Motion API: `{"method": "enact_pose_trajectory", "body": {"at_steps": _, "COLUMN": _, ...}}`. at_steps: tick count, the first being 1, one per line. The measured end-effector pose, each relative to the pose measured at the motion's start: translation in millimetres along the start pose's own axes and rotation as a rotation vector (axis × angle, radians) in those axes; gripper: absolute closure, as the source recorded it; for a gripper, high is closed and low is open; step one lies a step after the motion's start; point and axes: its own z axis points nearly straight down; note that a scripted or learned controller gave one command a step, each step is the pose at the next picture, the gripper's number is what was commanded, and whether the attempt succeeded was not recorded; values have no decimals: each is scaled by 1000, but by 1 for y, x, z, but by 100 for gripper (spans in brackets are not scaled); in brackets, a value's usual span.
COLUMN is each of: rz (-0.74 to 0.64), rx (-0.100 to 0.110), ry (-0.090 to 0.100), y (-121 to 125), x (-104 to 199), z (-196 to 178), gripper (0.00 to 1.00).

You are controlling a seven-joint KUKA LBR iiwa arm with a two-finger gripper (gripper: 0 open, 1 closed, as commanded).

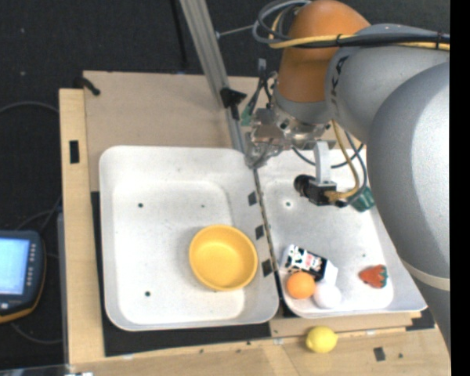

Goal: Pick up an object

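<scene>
Gripper (pixel 258 149): low over the far end of the rims where left bin (pixel 157 202) meets right bin (pixel 317 229); arm enters from right; opening cannot be told. Yellow bowl (pixel 223 257): left bin, near-right. Orange ball (pixel 300 286), white ball (pixel 327 295), carton (pixel 307 262): right bin's near edge, open floor between them and gripper.

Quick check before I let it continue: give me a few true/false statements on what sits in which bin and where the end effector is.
1. The yellow bowl lies in the left bin. True.
2. The orange ball lies beside the white ball in the right bin. True.
3. The lemon lies in the right bin. False: it sits on the bench, outside that bin.
4. The end effector is above the red object. False: it is at the bins' opposite end, near their divide.
</scene>
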Motion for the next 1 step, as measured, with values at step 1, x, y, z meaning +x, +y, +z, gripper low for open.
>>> {"method": "enact_pose_trajectory", "body": {"at_steps": 1, "rz": -1, "rx": -3, "ry": 1, "y": 10, "x": 50, "z": -14, "gripper": 100}}
